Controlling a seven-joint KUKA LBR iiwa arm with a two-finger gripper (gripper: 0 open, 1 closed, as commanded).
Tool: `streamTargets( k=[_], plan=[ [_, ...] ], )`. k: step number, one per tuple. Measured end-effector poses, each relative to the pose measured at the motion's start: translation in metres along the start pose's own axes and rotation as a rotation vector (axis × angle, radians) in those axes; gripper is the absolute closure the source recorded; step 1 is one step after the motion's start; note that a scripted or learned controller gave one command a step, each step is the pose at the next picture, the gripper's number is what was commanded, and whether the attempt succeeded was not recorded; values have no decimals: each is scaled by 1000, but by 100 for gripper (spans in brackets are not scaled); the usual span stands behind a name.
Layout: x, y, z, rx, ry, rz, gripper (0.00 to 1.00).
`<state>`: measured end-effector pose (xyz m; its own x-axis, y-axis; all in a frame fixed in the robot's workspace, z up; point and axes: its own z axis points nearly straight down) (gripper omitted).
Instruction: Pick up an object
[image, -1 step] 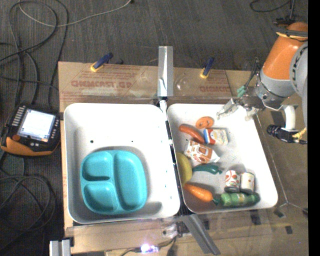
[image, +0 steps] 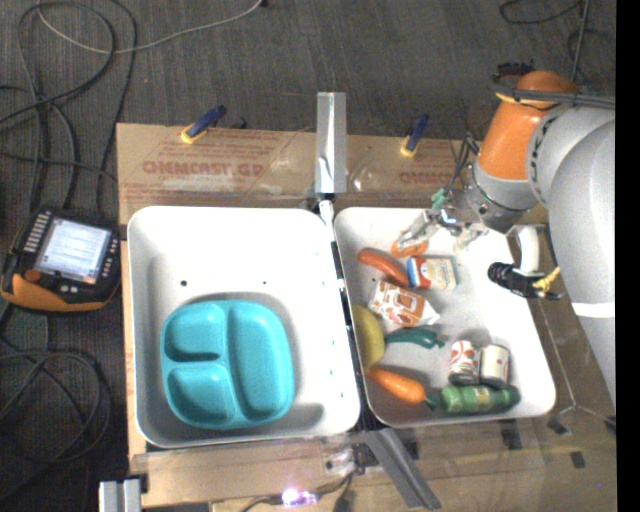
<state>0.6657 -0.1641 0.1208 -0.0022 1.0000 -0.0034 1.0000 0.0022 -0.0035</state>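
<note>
Over the far edge of the right bin (image: 545, 385) hangs the pincer (image: 440, 228), w/ the grey arm (image: 585, 200) and its orange band reaching in from the right. Pincer state: cannot tell whether apart or together; the tips are small and blurred against the bin wall. Nothing is visibly held.

Step in hand (judged): descent toward a pick. Nearest candidates are the red sausage-like item (image: 384, 266) and the small white-and-red carton (image: 434, 272), both just near-left of the pincer. No single target is named by the task, so any item in the right bin qualifies.

How to do it well (judged): choose an item w/ free flanks. The sausage-like item lies apart from the bin wall but close to the carton; approach across its narrow axis, straight down, and close only once the tips straddle it. Avoid the crowded near-right corner, where neighbours touch and a tip could wedge betw. them.

Right bin, contents: sausage-like item and carton (far); red-patterned packet (image: 398, 303) (centre); yellow banana (image: 368, 335) along the left wall; teal-handled tool (image: 416, 338) beside it; carrot (image: 398, 384) (near); green bottle (image: 476, 398) lying flat at the near wall; two small cans (image: 478, 363) just beyond it.

Left bin (image: 150, 250), contents: one teal divided plate (image: 228, 362), three compartments, nothing visible in them, sitting toward the near side.

Both bins rest side by side on the desk (image: 230, 165).
</note>
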Motion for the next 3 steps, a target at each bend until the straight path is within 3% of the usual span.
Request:
streamTargets(
  k=[1, 2, 3],
  plan=[
    [42, 2, 3, 0, 3, 96, 0],
    [41, -4, 31, -12, -2, 43, 0],
    [-15, 5, 32, -10, -3, -23, 0]
  ],
)
